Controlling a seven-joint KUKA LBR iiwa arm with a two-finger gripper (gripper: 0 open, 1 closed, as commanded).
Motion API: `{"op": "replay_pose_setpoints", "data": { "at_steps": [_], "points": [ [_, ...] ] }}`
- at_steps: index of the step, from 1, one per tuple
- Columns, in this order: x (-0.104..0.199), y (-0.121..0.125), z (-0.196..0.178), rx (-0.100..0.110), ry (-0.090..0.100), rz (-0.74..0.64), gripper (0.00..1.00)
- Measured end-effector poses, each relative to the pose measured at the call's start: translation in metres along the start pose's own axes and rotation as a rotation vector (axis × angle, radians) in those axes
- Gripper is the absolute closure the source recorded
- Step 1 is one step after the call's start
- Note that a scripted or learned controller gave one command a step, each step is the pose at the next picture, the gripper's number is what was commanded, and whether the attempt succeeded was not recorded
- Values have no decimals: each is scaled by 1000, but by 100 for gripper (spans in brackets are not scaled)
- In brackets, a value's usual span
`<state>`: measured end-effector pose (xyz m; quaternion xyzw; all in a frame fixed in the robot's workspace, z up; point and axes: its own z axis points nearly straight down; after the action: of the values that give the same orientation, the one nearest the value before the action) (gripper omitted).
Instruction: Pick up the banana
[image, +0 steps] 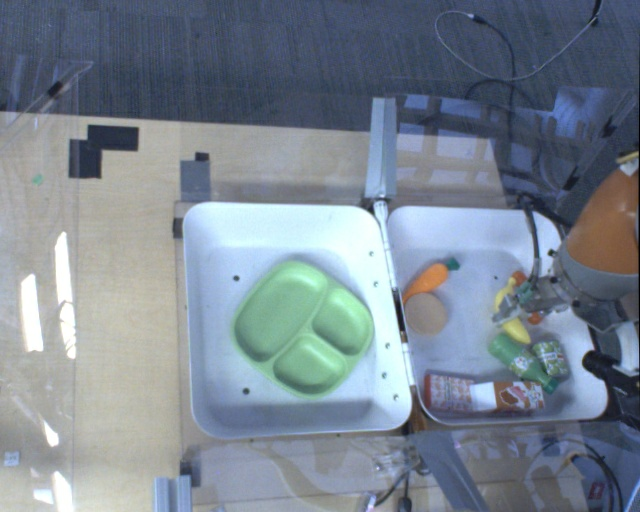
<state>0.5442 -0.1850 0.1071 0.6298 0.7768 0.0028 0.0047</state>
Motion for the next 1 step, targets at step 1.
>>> {"op": "replay_pose_setpoints", "data": {
  "at_steps": [1],
  "points": [
    [59,-27,-57,7,3,102,100]
  ]
}}
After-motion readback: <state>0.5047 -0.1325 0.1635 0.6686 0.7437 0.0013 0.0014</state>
